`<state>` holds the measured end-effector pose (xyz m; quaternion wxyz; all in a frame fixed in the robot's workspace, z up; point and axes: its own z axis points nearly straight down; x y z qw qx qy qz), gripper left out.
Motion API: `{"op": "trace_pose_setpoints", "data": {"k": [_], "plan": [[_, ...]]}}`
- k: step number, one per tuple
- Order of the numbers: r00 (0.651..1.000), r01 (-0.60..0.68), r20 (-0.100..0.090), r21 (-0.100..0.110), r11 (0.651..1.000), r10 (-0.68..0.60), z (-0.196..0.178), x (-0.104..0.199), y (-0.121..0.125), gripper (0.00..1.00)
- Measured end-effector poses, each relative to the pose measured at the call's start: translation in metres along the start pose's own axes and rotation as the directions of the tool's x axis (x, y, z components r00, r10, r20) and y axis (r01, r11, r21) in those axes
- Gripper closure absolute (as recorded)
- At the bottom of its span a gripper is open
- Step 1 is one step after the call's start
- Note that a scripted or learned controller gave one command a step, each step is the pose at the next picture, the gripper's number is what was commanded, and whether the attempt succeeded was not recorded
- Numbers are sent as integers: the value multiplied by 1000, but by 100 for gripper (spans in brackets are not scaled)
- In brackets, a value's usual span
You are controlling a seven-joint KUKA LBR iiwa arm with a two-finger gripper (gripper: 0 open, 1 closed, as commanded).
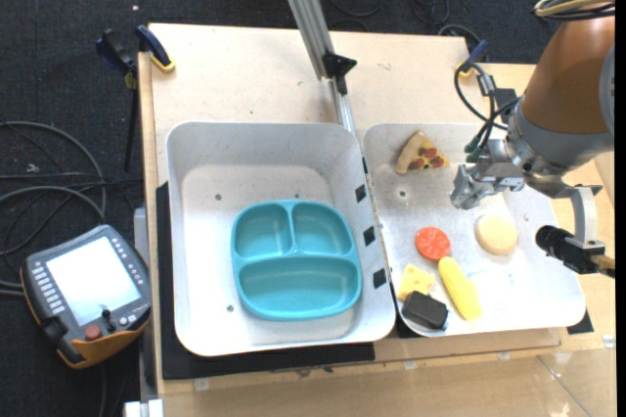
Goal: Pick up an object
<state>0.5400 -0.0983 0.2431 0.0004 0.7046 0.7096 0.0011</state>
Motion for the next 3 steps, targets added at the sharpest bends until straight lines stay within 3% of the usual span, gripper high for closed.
{"op": "trace_pose_setpoints", "data": {"k": [3], "plan": [[1000, 1, 0, 1, 1000, -1, 20, 156, 48, 100]]}}
